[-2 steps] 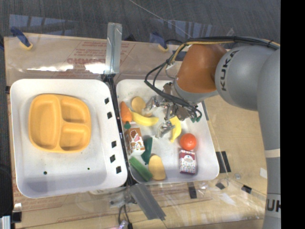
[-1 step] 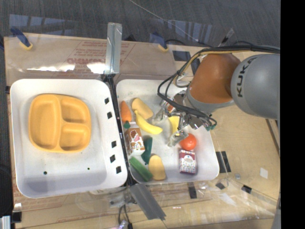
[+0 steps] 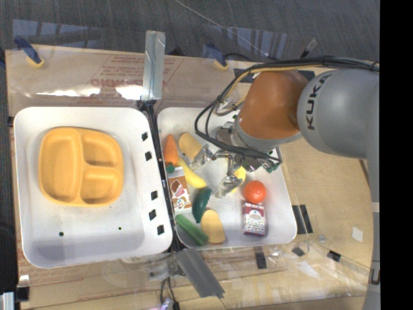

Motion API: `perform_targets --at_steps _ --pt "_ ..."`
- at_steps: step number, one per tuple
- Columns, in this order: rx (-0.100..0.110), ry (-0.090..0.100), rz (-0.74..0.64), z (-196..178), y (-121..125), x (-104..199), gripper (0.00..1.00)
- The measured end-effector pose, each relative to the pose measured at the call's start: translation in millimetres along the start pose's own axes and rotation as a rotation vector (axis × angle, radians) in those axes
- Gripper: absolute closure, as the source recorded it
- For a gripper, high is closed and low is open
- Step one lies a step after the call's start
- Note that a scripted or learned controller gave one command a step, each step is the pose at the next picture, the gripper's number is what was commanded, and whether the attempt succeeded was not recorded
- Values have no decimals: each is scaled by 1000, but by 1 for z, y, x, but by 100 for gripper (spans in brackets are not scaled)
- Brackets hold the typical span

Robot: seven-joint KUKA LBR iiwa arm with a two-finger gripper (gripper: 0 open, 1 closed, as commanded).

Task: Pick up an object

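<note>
Grey-fingered gripper (image 3: 222,170) hangs spread and holding nothing above the right bin (image 3: 284,202) near the banana (image 3: 193,176), so picking remains undone.

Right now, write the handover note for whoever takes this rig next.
Tool: low in the right bin, over the toy food; nothing visibly held, and I cannot tell whether it is open.
Right bin: carrot, banana, tomato, small red carton, dark green vegetable, cucumber, yellow potato-like piece, all still lying on the bin floor.
Left bin: yellow divided plate.
Done: arm brought over the pile.
Left: grasp one item and lift it.
</note>
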State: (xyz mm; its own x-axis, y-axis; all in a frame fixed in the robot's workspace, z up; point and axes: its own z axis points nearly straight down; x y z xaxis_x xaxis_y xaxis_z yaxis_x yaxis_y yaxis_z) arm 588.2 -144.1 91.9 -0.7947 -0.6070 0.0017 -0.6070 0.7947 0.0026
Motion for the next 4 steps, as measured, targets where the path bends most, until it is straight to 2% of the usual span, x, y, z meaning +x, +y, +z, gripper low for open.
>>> perform_targets --at_steps 1,2,3,4 --pt "2 -3 -3 -11 0 -2 100" --pt "10 -13 126 -126 9 -82 100" --pt "3 -5 242 -132 90 -70 100" --pt "9 -6 114 -200 18 -46 100"
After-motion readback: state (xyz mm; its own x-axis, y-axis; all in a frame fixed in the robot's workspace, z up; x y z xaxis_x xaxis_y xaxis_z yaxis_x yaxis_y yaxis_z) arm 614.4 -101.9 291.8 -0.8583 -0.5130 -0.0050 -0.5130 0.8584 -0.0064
